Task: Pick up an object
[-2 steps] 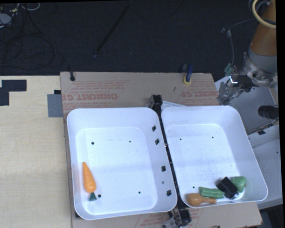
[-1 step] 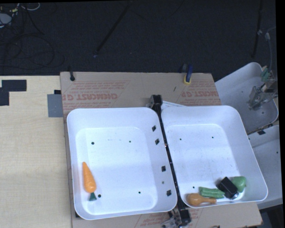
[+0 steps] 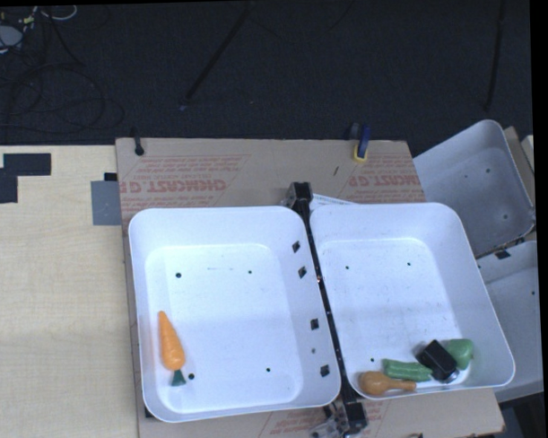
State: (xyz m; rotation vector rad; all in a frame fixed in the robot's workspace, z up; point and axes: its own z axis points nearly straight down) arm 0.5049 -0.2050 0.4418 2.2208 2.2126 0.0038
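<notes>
Evidently, the toy carrot is left alone by the left bin's front-left corner; it is judged an easier pick than the toys crowded in the right bin's front-right corner.

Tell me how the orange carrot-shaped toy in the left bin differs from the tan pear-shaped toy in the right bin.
The orange carrot-shaped toy lies alone near its bin's left wall; the tan pear-shaped toy sits at the near edge of its bin, close beside a green piece and a black block. The carrot is brighter and points lengthwise down the bin; the pear lies crosswise. Both rest flat in white bins.
</notes>
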